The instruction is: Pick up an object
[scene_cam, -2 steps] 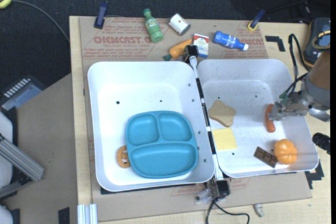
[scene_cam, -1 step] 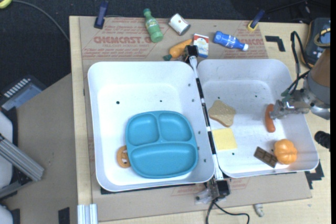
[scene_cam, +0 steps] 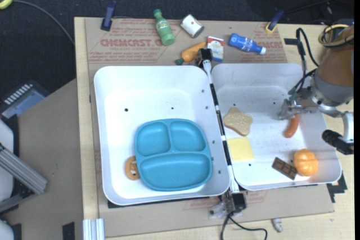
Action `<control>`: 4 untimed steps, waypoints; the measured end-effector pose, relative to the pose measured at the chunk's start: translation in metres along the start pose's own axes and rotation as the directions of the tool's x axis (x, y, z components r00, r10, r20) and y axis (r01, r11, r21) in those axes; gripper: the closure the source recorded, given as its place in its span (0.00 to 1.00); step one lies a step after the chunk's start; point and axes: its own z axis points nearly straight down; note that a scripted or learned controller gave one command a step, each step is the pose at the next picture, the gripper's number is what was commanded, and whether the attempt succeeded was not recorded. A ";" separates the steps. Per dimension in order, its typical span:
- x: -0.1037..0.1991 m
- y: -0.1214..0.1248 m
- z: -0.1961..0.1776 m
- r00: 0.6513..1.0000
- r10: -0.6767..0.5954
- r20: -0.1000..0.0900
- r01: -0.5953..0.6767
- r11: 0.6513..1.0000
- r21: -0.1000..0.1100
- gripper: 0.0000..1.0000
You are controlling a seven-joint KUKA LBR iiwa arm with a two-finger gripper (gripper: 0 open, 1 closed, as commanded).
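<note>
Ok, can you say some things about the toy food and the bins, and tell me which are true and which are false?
1. The blue tray lies in the left bin. True.
2. The bread lies in the left bin. False: it lies in the right bin, near the divider.
3. The cheese lies just below the bread. True.
4. The green bottle stands inside the right bin. False: it lies on the board behind the bins.
5. The gripper is over the right bin, just above the sausage. True.
6. The pumpkin sits on the tray. False: it sits in the right bin beside the chocolate.
</note>
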 end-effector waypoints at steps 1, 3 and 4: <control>0.011 0.002 0.001 1.000 -0.009 -0.023 0.009 1.000 0.006 0.00; 0.007 -0.025 0.000 1.000 -0.014 -0.027 0.014 1.000 0.001 0.00; 0.004 -0.065 -0.001 1.000 -0.012 -0.024 0.012 1.000 0.003 0.00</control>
